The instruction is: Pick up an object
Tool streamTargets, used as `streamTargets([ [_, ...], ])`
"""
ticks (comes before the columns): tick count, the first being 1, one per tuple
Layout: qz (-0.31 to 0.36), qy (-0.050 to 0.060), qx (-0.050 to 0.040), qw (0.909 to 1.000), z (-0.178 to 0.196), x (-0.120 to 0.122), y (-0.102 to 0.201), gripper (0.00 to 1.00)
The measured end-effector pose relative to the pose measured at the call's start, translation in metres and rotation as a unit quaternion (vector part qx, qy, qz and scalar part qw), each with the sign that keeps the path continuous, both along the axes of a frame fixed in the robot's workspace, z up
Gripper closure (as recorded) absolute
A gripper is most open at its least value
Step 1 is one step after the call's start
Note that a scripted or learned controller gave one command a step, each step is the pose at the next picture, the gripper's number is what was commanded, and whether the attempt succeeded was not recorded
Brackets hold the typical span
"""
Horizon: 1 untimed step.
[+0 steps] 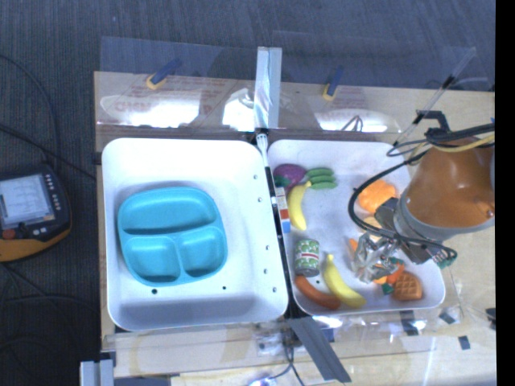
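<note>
Bins, two, white, shallow, glossy plastic with rounded corners, side by side on a pale wooden desk (483, 240). Left bin (137, 155): one turquoise tray (171, 233), smooth, three moulded compartments. Right bin (342, 155): toy food. At 11 o'clock, purple rounded piece (289, 173) touching ridged green piece (322, 178); below them a curved yellow banana (298, 206). Orange rounded piece (376, 195) at 1 o'clock, partly under the arm. Small printed can (307, 256) near centre; second banana (340, 281) and reddish sausage (315, 293) at 6 o'clock. Waffle (407, 285), gridded brown, at 5 o'clock. Metallic fingers (375, 261) low among items beside the waffle; clenched or released, cannot tell.
</note>
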<state>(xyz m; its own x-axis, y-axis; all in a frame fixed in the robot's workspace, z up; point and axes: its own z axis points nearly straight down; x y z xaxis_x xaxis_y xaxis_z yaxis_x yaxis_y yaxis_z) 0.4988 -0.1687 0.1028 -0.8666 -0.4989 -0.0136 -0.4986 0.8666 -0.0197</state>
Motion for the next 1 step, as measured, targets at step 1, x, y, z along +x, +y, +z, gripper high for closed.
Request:
streamTargets([
  [1,-0.085,0.006,0.0058,0.9963,0.0856,0.0616,0.0233,1.00],
])
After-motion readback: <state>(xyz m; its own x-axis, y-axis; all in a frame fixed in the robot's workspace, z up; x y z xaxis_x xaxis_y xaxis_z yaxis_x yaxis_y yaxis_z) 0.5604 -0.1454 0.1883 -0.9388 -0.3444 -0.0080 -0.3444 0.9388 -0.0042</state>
